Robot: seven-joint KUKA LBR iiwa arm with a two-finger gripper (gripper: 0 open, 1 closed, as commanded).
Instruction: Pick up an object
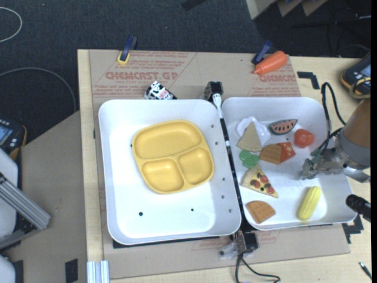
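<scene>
The right bin (277, 106) holds several toy foods: a tan wedge (250, 137), a watermelon slice (283, 126), a red tomato (304, 138), an orange-brown piece (277, 153), a green piece (249, 158), a pizza slice (260, 182), a brown cookie-like piece (260, 210) and a yellow corn cob (309, 202). My gripper (312, 167) reaches in from the right and sits low over the bin floor, between the tomato and the corn cob, near the right wall. Nothing is visibly between its tips.
The left bin (115, 158) carries a yellow three-compartment plate (172, 155). Outside the bins lie an orange carrot-like toy (271, 62), a blue-yellow clip (125, 50) and a small black-and-white toy (158, 91). A black cable (327, 108) runs along the right bin's edge.
</scene>
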